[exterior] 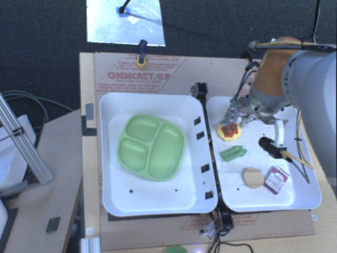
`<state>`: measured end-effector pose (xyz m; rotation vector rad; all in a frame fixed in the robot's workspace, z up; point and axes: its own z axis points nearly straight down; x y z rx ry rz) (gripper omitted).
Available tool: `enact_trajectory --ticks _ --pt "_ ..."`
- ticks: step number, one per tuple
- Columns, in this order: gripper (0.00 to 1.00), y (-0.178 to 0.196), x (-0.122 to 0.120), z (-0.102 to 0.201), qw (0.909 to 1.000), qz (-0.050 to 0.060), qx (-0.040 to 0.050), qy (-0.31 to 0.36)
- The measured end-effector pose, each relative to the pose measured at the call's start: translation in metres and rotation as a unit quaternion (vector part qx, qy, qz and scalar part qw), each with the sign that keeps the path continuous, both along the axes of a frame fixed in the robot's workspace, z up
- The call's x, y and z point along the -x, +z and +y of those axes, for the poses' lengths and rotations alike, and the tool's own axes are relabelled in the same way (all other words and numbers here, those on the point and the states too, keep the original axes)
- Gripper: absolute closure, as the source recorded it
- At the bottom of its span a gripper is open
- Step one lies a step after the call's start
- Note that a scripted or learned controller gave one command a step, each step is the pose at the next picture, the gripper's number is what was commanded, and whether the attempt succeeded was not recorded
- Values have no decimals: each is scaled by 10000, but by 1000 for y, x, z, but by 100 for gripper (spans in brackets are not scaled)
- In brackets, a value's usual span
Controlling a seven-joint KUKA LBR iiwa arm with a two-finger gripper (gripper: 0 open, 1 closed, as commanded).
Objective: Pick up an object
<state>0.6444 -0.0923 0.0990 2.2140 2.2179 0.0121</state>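
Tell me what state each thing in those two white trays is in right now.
Light green divided plastic plate: lying flat, face up, in the left white bin.
Red-and-yellow round toy: lying in the right white bin, under the gripper.
Green pod-shaped toy: lying flat, untouched.
Tan round piece: lying flat, untouched.
Small red-and-white packet: lying flat beside the tan piece.
Gripper: low over the red-and-yellow toy; grip unclear.

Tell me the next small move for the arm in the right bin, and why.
Probably lower the gripper a little, straight onto the red and yellow toy. The gripper hangs right at that toy's upper edge in the right bin, while the green piece, the tan disc and the red packet all lie farther off.
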Motion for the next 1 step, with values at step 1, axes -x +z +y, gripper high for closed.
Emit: enact_trajectory --ticks 1 --pt "100 91 26 53 10000 15 -11 39"
